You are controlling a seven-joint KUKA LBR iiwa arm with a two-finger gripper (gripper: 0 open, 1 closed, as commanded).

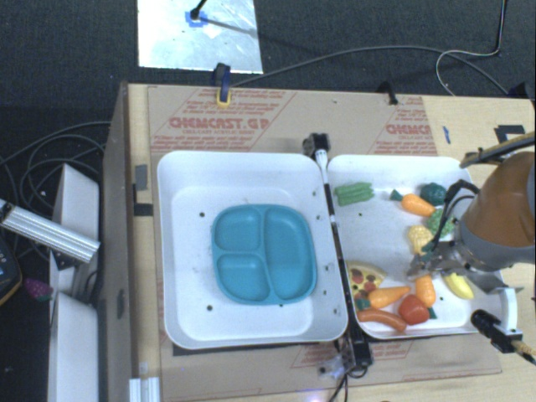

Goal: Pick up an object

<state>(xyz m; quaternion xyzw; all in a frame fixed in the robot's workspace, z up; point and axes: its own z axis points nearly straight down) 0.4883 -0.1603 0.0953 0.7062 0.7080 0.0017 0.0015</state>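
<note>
The right bin (378, 167) holds several toy foods. A green pod (353, 193) lies at its back left, with an orange carrot (416, 204) and a teal broccoli (433, 193) to the right of it. A yellow corn (419, 239) sits mid-bin. Along the front lie a pizza slice (364, 277), a second carrot (388, 296), a red tomato (413, 309), a red sausage (381, 319), a small orange piece (425, 290) and a yellow banana (458, 286). My gripper (425, 264) is low over the bin, between the corn and the small orange piece. The arm (502, 216) hides the bin's right side.
The left bin (188, 182) holds a blue divided plate (264, 252). A black clamp (318, 146) stands at the back where the two bins meet. Cardboard (218, 115) lies behind the bins. Cables and a metal bar (50, 231) sit beyond the bench on the left.
</note>
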